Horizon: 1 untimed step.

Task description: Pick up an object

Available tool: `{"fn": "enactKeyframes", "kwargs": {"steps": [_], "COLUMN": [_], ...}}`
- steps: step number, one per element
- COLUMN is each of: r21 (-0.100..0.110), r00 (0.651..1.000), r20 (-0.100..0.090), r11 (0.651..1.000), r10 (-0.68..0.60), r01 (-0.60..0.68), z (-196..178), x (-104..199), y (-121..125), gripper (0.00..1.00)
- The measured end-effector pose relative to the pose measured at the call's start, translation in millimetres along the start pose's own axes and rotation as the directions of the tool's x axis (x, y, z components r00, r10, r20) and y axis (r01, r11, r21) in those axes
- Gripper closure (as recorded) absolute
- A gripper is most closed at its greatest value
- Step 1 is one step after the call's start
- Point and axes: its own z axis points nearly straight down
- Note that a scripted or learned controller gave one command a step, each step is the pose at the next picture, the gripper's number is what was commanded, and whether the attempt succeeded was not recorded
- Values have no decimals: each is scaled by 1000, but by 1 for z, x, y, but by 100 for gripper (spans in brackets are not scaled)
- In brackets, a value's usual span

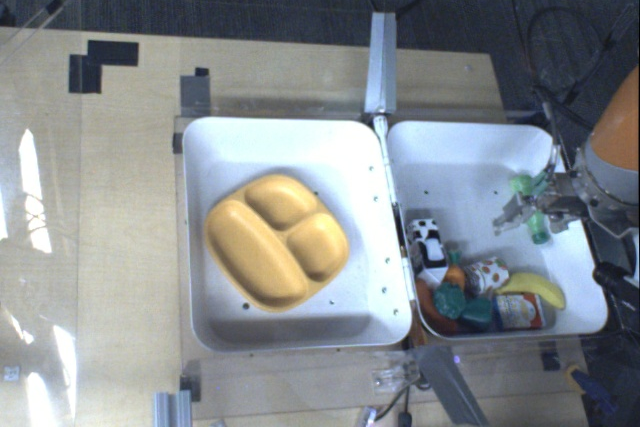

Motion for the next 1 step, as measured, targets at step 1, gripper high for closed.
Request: {"fn": "enactKeyframes", "kwargs": {"steps": [1], "r21": [0], "r00": [999], "r20": [0], "r11": [999], "r10": [32], "r01": [-32], "z": [10], "x": [-29], "y": [53], "gripper": [0]}}
